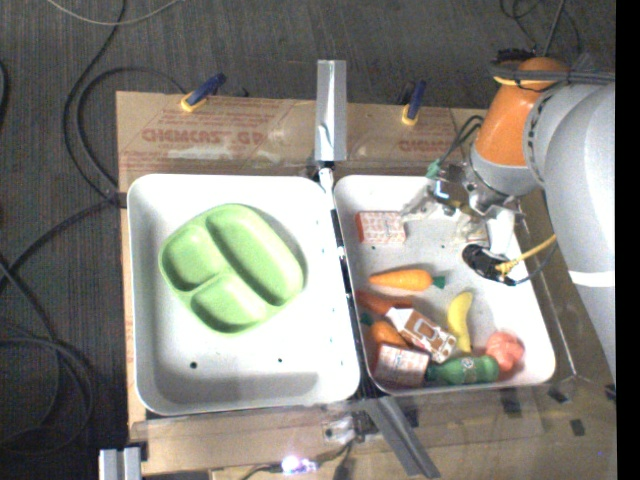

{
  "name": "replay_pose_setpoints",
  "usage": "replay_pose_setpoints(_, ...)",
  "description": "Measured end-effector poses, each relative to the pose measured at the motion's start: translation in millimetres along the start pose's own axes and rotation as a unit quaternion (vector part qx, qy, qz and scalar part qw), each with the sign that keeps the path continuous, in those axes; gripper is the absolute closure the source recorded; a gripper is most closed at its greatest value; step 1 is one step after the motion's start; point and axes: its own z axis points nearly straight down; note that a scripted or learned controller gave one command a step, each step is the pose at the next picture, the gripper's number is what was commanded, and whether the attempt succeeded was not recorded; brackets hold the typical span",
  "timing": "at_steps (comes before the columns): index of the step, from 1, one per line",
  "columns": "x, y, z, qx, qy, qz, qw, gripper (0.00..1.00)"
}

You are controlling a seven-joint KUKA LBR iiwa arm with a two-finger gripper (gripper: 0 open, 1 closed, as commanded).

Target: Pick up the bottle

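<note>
In the camera view, the bottle (463, 370), green and lying flat, sits at the right bin's (545, 313) near edge between a box (402, 364) and a red fruit (506, 349). It looks light, rigid, smooth; its middle seems the best hold. The gripper's (462, 200) opening cannot be told.

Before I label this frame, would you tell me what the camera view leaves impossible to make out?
- Gripper: too small and cluttered in the camera view, at the top of the right bin, to tell its state or whether it holds anything.
- Bottle: no item in the pile of toy food can be told for certain to be it; the items overlap and the print is too small.
- Arm: cut off by the right edge.
</note>
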Motion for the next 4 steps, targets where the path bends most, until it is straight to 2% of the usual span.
replay_pose_setpoints(1,0,0,0,0.0,0.0,0.0,1.0,0.0)
replay_pose_setpoints(2,18,-57,15,-0.013,-0.002,-0.049,0.9987,0.0)
replay_pose_setpoints(3,11,10,16,-0.008,0.0,0.007,0.9999,0.0)
replay_pose_setpoints(4,3,28,11,0.017,0.01,0.06,0.998,0.0)
